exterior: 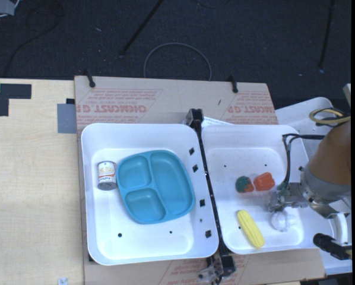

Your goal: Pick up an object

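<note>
You are at the reaching step: your gripper, whose state I cannot tell, hovers near the corn; lower onto it.

In the right of the frame lie a yellow corn cob, slanted, and above it a green-and-orange toy vegetable; a small tin can sits left of centre.

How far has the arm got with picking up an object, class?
Done: the arm has reached into the right bin. In hand: the gripper sits low by the bin's right side, with no object seen between its fingers. Left: grasp and lift one; the corn and the orange toy lie on the floor.
</note>
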